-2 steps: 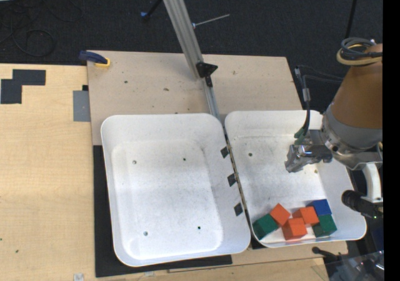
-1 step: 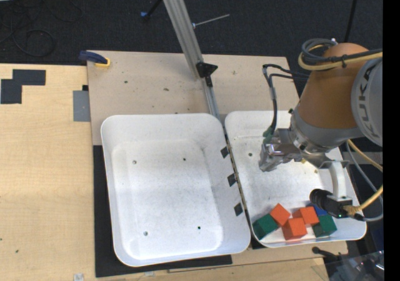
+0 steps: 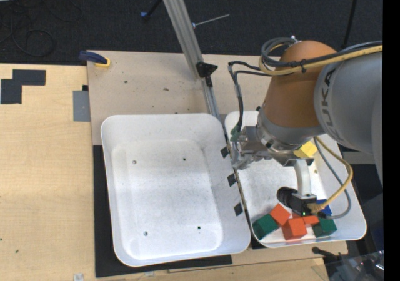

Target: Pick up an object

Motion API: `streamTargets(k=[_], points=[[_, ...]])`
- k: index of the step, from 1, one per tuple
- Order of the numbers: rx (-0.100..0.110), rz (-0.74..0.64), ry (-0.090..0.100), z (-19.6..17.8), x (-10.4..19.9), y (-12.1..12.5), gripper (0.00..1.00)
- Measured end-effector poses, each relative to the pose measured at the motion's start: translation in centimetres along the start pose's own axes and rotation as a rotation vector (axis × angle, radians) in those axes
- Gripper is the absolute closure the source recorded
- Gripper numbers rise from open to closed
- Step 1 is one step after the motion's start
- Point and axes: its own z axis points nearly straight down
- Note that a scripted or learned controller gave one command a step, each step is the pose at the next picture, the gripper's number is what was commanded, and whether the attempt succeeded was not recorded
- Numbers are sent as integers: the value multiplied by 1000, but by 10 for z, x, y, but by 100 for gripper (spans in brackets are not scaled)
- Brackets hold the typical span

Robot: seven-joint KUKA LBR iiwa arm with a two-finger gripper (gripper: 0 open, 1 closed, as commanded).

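Observation:
The right white bin [image 3: 354,230] holds a cluster of small blocks at its near end: a green block [image 3: 265,225], an orange block [image 3: 280,214], a second orange block [image 3: 295,228] and another green block [image 3: 324,228]. A blue piece [image 3: 322,207] lies just behind them. A yellow object [image 3: 308,148] peeks out from under the arm farther back. My gripper [image 3: 245,148] hangs over the bin's left side, near the wall shared with the left bin, well behind the blocks. The wrist hides its tips.
The left white bin [image 3: 162,186] sits beside the right one, with black clips [image 3: 231,178] along the gap between them. A slanted aluminium post [image 3: 184,30] rises behind the bins. A blue and yellow clamp [image 3: 95,58] lies at the bench's far left corner.

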Motion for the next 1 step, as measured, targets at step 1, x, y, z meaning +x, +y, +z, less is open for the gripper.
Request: streamTargets(k=[1], points=[[-1,-1,0,-8,57,5,100]])
